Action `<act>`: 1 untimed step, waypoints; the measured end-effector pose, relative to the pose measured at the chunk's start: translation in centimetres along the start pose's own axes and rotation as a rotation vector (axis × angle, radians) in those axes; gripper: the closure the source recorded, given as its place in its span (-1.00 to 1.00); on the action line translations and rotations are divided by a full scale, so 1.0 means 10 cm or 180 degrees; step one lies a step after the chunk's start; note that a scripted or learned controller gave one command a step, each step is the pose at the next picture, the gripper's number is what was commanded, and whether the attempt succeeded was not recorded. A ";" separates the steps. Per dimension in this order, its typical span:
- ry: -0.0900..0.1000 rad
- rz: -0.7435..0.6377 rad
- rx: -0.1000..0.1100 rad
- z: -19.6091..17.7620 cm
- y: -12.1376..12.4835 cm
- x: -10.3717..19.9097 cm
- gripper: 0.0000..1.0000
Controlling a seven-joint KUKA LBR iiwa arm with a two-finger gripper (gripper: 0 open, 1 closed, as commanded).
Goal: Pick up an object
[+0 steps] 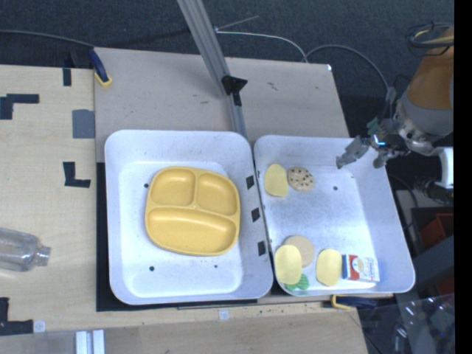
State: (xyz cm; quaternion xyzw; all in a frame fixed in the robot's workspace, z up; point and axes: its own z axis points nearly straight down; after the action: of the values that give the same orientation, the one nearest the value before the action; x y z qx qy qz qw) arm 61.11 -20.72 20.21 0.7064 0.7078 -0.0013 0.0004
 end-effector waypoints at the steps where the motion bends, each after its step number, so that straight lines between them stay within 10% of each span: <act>1: 0.0016 -0.0011 0.0010 0.10 -0.38 0.73 -1.00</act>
State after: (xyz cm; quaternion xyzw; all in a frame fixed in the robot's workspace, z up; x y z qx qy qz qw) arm 57.25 -13.43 19.15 0.7051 0.7091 -0.0008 -0.0025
